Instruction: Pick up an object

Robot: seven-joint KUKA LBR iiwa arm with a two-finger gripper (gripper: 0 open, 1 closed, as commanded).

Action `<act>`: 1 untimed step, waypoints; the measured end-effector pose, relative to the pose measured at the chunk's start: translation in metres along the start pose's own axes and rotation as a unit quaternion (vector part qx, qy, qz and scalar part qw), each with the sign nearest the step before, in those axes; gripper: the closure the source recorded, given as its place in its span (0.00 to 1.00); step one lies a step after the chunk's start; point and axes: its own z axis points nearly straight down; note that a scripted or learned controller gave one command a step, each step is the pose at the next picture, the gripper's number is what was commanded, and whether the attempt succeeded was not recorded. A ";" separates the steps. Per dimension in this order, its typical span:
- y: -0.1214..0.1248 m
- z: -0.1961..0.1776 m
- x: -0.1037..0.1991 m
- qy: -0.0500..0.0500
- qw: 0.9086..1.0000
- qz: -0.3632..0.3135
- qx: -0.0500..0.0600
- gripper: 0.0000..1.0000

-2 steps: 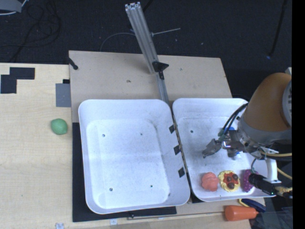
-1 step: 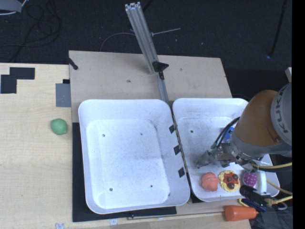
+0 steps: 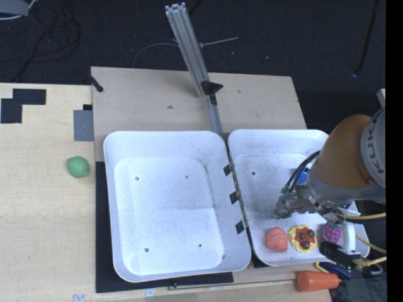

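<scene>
Item 1: my pincer [image 3: 291,207], lowered into the right bin [image 3: 267,153], over the floor near that bin's front half. How wide it stands I cannot tell; cables and the wrist crowd it, and nothing is visibly between its tips.

Item 2: pink lumpy object [image 3: 276,239], on the right bin's floor by its front edge, just below my pincer and apart from it.

Item 3: yellow round object with red and dark spots [image 3: 303,238], just beside the pink one, toward the bin's front right corner.

Item 4: purple object [image 3: 332,234], next along toward that same corner, partly hidden by my wrist and cables.

Item 5: left bin [image 3: 119,146], touching the right bin along their shared edge.

Item 6: green ball [image 3: 78,167], on the surface [image 3: 38,219], left of the left bin and well apart from it.

Item 7: orange object [image 3: 318,280], outside the right bin, at the surface's front edge.
</scene>
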 end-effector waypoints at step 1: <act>-0.008 -0.055 0.002 0.000 1.000 -0.001 -0.002 1.00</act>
